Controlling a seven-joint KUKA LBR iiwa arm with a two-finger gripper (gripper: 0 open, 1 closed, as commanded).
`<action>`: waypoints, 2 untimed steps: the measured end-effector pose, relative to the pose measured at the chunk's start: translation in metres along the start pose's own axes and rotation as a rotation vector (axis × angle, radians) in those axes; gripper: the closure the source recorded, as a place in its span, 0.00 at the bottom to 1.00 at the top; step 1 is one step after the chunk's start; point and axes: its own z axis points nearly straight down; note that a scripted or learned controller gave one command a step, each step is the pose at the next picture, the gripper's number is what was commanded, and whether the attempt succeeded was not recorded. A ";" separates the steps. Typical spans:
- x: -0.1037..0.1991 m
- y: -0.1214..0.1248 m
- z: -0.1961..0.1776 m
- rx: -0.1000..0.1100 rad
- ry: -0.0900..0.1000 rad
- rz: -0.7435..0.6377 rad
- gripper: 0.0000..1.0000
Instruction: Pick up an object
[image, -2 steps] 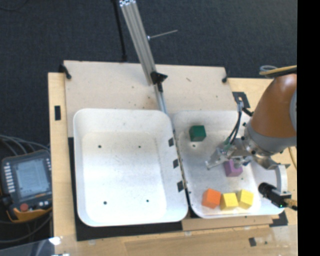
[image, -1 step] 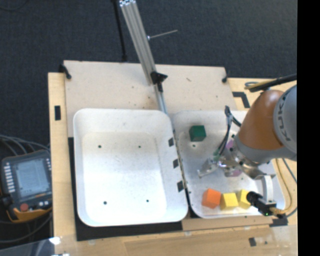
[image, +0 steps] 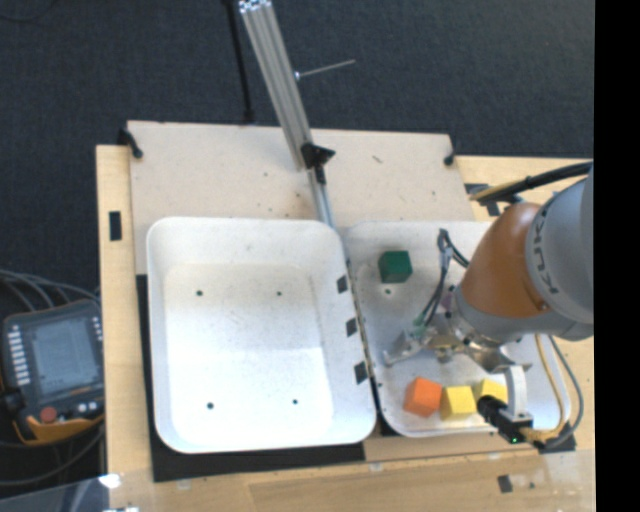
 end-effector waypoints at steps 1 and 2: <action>-0.001 0.001 -0.013 -0.005 0.001 0.008 1.00; -0.009 0.011 -0.064 -0.005 0.000 -0.005 1.00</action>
